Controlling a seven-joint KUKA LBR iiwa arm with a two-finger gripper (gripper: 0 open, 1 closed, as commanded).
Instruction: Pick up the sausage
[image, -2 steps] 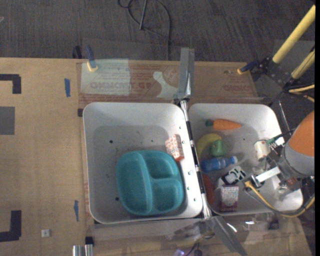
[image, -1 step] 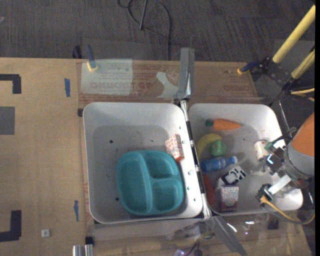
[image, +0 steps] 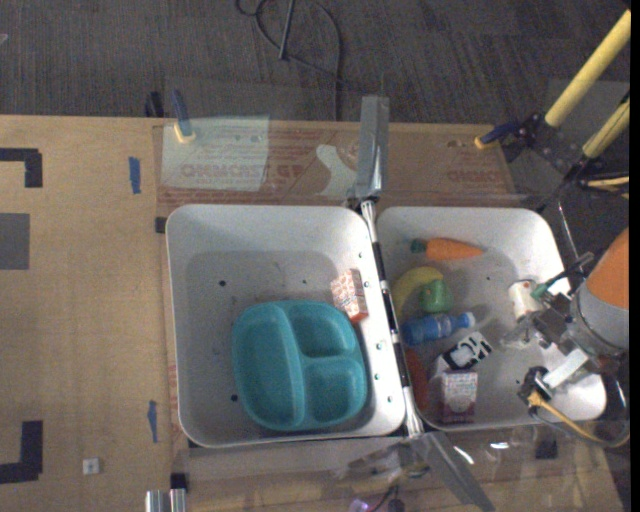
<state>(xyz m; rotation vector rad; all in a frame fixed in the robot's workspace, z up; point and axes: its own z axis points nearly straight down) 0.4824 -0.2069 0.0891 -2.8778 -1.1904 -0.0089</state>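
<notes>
Sausage (image: 416, 377) lies in right bin (image: 520, 225), beside carton (image: 457, 393)

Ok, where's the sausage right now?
The sausage lies in the right bin, along its left wall, just below the blue bottle and left of the carton.

Grey arm (image: 600, 318) with orange band, metal claw (image: 545, 350), yellow cable

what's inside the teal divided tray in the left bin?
Nothing visible in the teal tray: its three compartments look bare. A small red-and-white box sits beside its upper right corner, on the left bin floor, not inside. Whatever is under the tray is covered.
</notes>
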